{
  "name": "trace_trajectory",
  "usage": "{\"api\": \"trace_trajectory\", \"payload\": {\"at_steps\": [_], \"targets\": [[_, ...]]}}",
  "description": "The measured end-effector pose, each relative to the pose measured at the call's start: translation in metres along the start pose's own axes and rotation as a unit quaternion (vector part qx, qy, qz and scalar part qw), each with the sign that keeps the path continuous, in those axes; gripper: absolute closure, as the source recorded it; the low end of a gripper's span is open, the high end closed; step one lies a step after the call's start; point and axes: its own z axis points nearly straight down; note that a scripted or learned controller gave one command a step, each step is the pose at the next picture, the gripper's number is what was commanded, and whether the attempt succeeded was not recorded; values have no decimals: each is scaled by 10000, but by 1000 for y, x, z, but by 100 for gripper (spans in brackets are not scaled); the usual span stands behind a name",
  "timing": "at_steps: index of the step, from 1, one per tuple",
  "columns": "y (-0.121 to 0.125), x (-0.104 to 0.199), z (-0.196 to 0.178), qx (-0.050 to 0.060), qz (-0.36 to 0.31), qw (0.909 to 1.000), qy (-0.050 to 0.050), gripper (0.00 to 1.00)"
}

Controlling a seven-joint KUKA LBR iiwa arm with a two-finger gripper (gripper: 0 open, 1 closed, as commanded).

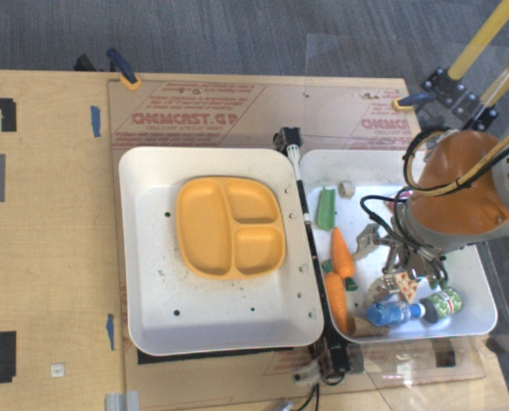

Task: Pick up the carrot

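Observation:
A carrot lies along the left side of the right bin, its thin tip pointing to the far side. A second, thicker orange carrot-like piece lies just nearer, against the bin's left wall. My gripper hangs under the orange wrist band over the middle of the right bin. It sits to the right of the carrot and apart from it. Nothing orange is seen at the gripper.
The left bin holds a yellow divided plate. In the right bin lie a green stick, a small grey piece, a blue bottle, a green speckled toy and a pizza-slice toy.

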Motion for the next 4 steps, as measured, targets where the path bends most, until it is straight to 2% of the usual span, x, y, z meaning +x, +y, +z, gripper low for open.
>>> {"api": "trace_trajectory", "payload": {"at_steps": [1, 2, 3, 4], "targets": [[55, -22, -98, -20, 333, 9994, 10, 0], [37, -30, -94, -3, 1362, 9907, 48, 0], [6, -59, -6, -2, 2072, 9783, 40, 0], [1, -44, 2, -5, 3881, 9216, 36, 0]]}}
